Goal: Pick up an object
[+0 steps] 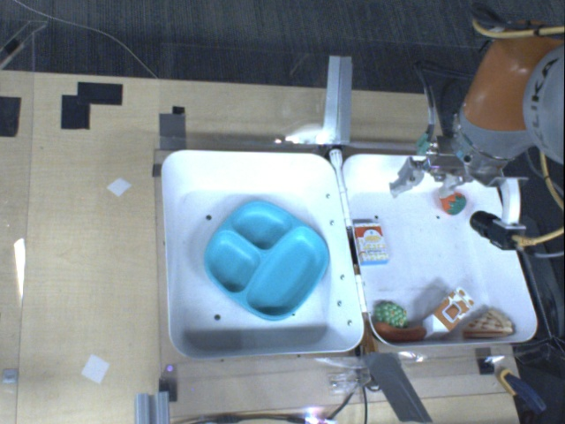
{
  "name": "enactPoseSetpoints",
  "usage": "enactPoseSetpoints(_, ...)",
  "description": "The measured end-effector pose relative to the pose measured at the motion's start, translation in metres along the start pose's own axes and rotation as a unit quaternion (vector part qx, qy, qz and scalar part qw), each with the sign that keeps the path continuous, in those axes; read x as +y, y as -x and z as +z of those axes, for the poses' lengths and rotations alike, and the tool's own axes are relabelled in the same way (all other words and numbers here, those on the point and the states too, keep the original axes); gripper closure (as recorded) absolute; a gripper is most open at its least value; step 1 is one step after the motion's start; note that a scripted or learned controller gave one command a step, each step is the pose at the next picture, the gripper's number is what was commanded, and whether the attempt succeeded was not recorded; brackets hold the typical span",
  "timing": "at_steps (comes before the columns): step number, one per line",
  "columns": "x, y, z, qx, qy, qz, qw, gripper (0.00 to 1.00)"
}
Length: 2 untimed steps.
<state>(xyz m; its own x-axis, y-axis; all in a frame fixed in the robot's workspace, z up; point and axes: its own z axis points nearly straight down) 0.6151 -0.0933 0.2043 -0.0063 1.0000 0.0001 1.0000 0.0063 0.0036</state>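
Where the gripper (434, 173) hangs, its tips blur indistinctly.

- The arm (516, 82) is cut off by the right and upper edges of the frame; its upper links are not seen.
- The gripper (424, 173) is blurred, and the stand of its fingers cannot be told.
- The small orange and green object (453, 203), right of centre, is partly covered by the wrist and cannot be identified.
- The print on the small box (370, 243) is too small to be read.
- The dark object (521, 391) at the lower right corner is cut off by the frame.
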Motion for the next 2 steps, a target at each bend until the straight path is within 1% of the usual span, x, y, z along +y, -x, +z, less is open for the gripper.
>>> enactPoseSetpoints(1, 0.002, 0.091, 0.019, -0.001, 0.001, -0.057, 0.9984, 0.00)
enactPoseSetpoints(2, -0.017, 0.072, 0.032, 0.000, 0.000, 0.082, 0.9966, 0.00)
